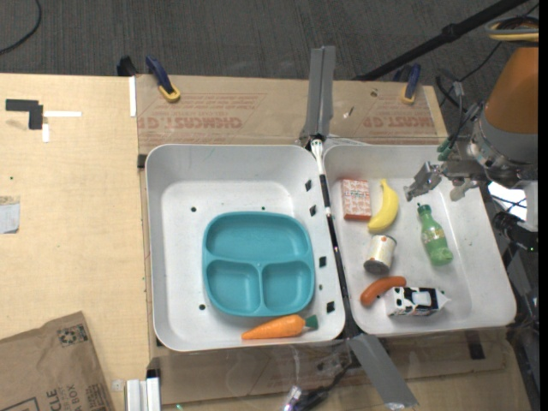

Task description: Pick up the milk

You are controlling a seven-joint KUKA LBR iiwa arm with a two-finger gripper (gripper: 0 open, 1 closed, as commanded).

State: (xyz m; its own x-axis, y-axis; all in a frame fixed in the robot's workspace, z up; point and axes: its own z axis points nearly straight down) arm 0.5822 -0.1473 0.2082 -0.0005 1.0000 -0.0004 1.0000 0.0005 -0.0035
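Observation:
The milk (417,300) is a small white carton with black cow patches, lying on its side near the front edge of the right bin (479,255). My gripper (440,183) hangs over the back right part of that bin, well behind the milk and just above the green bottle (434,235). Its two fingers are spread apart with nothing between them.
In the right bin also lie a banana (384,206), a red-and-white box (356,199), a small can (379,253) and a sausage (381,289) touching the milk's left side. The left bin (171,229) holds a teal divided plate (258,262) and a carrot (275,328).

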